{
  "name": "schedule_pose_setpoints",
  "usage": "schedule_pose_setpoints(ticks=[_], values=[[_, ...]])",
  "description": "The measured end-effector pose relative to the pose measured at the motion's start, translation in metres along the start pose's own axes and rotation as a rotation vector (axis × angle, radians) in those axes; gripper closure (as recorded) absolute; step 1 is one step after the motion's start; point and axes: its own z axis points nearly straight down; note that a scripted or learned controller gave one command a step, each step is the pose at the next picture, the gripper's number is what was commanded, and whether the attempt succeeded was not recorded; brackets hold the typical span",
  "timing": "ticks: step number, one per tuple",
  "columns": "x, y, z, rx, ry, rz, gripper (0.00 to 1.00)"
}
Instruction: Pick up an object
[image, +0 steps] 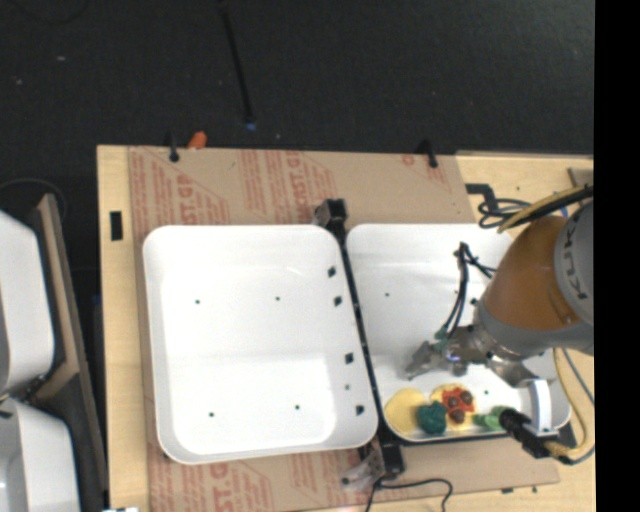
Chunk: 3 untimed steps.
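Red printing runs along the brown cardboard sheet (250, 180) under the bins, too small and blurred to read; part of a dark letter shows on the arm's grey casing, also unreadable. The left bin (250, 340) is smooth white plastic with rounded corners and small dark dots on its floor. The right bin (400, 260) is the same make, joined to it along a black clipped seam. At the right bin's near edge lies a cluster of soft-looking objects (440, 408): a pale yellow rounded piece, a teal lump, a red and dark item, a green bit. The gripper (445, 355), grey metal, hangs just above that cluster; I cannot tell how it is set
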Motion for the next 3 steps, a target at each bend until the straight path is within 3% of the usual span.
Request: schedule_pose_setpoints(ticks=[1,3], values=[[-0.001,0.002,-0.013,-0.006,-0.001,0.001,1.0],[-0.003,0.02,-0.112,-0.01,-0.002,-0.001,1.0]])
